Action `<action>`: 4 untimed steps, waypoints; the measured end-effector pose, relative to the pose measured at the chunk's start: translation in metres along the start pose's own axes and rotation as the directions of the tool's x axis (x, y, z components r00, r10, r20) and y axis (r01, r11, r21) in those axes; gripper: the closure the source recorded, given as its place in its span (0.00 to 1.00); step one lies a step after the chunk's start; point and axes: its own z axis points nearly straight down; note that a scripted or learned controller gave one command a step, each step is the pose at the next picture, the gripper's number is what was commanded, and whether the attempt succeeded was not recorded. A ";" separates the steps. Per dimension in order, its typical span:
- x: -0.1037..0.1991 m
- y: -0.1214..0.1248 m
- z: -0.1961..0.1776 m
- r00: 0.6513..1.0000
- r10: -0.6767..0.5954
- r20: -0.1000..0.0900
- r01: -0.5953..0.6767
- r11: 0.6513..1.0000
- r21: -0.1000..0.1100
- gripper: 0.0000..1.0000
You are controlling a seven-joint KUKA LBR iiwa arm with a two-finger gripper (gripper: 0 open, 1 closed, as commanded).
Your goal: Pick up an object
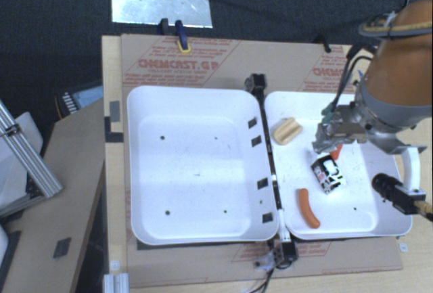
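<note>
Jaws point(329, 144), grip state unclear, hover beside black-and-white object point(327, 174), between bread roll point(286, 130) and sausage point(308, 208).

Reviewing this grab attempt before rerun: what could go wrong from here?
1. The claw hangs just above the black-and-white object, with something red right at its tip; it may snag two things or neither.
2. The bread roll and orange sausage lie apart in the right bin; a nudge could push the target toward either.
</note>
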 end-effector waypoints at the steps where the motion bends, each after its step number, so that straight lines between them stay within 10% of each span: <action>1: 0.044 0.001 -0.177 1.000 0.001 -0.003 -0.001 1.000 -0.014 1.00; 3: 0.166 0.040 -0.219 1.000 0.002 -0.003 -0.002 1.000 -0.003 1.00; 4: 0.163 0.039 -0.228 1.000 0.000 -0.002 0.000 1.000 0.001 1.00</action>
